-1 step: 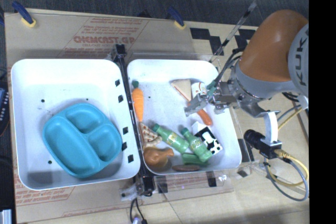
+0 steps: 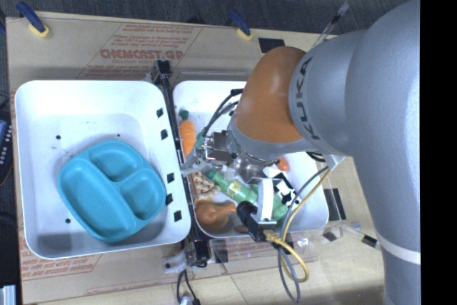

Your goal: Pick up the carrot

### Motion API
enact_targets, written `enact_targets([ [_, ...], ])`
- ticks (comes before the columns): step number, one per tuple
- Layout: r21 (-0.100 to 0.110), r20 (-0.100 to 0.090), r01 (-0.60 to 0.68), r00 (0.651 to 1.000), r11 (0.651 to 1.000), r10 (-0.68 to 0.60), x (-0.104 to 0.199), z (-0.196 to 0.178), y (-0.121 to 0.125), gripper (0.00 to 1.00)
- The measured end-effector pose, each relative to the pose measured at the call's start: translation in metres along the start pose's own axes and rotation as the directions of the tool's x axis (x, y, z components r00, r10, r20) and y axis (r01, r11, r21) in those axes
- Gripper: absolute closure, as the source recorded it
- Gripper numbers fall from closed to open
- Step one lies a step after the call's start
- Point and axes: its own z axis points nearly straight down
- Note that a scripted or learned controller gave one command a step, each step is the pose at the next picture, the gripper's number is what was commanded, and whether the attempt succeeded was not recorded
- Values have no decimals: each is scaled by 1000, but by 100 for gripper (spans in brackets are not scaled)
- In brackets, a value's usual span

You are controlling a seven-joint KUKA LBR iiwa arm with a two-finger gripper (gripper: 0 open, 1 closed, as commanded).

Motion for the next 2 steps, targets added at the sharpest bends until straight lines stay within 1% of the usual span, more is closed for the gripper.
enact_targets([
  [1, -8, 4, -144, 990, 989, 144, -31, -3, 40, 0],
  [2, -8, 1, -61, 998, 998, 61, -25, -5, 127, 0],
])
